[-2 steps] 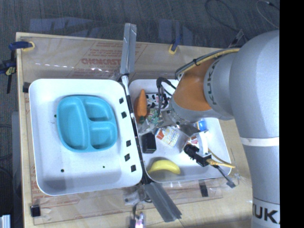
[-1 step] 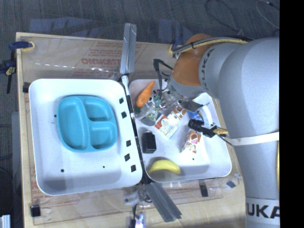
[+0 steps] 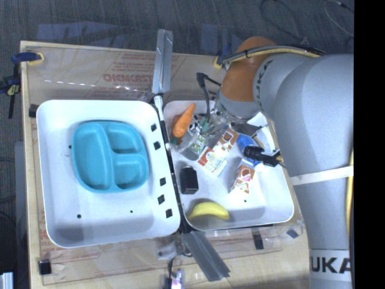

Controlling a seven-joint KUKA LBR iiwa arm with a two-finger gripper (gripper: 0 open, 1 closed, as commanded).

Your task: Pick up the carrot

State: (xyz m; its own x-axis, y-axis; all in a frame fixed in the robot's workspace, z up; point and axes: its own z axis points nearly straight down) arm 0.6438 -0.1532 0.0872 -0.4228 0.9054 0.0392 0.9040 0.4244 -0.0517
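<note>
The carrot (image 3: 183, 120) lies in the right bin (image 3: 278, 205), up in that bin's 11 o'clock corner, tilted with its orange tip toward 1 o'clock and its green stub toward 7 o'clock, close to the divider between the two bins. It rests on the bin floor, so the lift is not done.

The gripper (image 3: 203, 127) sits just beside the carrot, at its 3 o'clock side, at the end of the grey arm with the orange band (image 3: 243, 80) above the wrist. Its tip is a dark, cluttered shape against a clear plastic item, and I cannot tell how wide the jaws stand or whether anything is between them (the carrot, at least, looks to be clear of them, lying apart to the side).

My judgement: the approach is largely made, but the grasp itself and the raise are both left. The gripper seems slightly off the carrot, toward 3 o'clock, so a small shift toward 9 o'clock would be called for before closing.

Other things share the right bin: two small printed cartons (image 3: 216, 155) near the centre, a black block (image 3: 189, 180) at 7 o'clock and a banana (image 3: 209, 211) at 6 o'clock. The left bin (image 3: 54, 179) holds a blue divided tray (image 3: 110, 156).
</note>
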